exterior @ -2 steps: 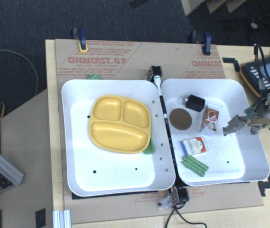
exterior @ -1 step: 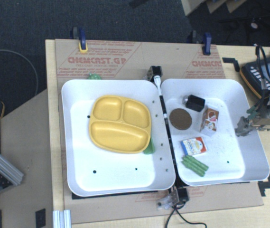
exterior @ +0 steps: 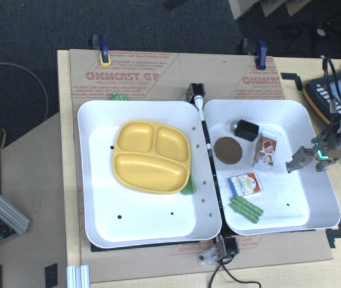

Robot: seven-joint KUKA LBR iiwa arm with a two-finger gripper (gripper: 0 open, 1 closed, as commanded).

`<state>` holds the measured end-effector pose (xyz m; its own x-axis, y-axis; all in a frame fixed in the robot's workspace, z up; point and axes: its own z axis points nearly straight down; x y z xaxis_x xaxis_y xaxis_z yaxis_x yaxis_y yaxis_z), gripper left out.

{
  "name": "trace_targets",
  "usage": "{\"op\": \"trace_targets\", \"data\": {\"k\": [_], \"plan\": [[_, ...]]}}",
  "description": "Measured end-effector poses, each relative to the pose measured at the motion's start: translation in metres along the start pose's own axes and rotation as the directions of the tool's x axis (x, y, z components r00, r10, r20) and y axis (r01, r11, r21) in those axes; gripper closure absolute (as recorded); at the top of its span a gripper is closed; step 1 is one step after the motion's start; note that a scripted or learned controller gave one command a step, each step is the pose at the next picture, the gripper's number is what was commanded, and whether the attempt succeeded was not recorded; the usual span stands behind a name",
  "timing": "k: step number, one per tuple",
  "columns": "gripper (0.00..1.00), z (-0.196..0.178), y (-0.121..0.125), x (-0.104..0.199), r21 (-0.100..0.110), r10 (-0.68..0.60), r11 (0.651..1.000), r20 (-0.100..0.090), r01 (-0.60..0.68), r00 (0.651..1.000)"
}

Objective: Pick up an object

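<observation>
Brown disc [exterior: 228,150] lies well left of tool [exterior: 299,161], apart.

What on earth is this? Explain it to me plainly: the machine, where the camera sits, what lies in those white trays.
One camera looks down at a slant on a bench. Two shallow white trays sit side by side: the left bin and the right bin. A robot arm reaches in from the right; its gripper is over the right bin's right side, with nothing seen between its fingers. The left bin holds a yellow divided plate with something green peeking from under its edge. The right bin holds a brown disc, a black block, a red-and-white packet, a blue-and-white packet and a green pod-like toy.
</observation>
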<state>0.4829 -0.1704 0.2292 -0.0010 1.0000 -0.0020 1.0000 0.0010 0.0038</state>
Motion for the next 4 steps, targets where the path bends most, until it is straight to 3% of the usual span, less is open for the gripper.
{"op": "trace_targets", "data": {"k": [1, 2, 3, 4], "plan": [[0.0, -0.182, -0.001, 0.042, -0.017, -0.006, 1.0, 0.002, 0.006, 1.0], [1.0, -0.183, -0.002, 0.04, -0.003, -0.001, 1.0, 0.001, 0.001, 1.0], [1.0, -0.105, -0.004, 0.067, 0.012, -0.002, 1.0, -0.004, 0.002, 1.0], [1.0, -0.025, -0.004, 0.143, 0.013, -0.007, 1.0, -0.006, 0.007, 1.0]]}}
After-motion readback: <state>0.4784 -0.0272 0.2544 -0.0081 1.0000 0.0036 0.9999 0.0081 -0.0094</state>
